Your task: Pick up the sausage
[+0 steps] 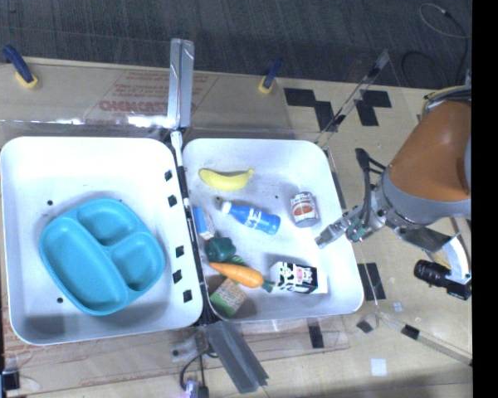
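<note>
hand hovers low over right bin's right rim.

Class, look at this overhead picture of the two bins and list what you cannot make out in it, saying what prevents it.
- Claw: small and blurred at the right bin's edge.
- Small can: label too small to read.
- Item at the bin's front wall: partly under the carrot, identity unclear.
- Sausage: no item clearly recognisable as one at this size.
- Arm: cut off by the right edge.
</note>
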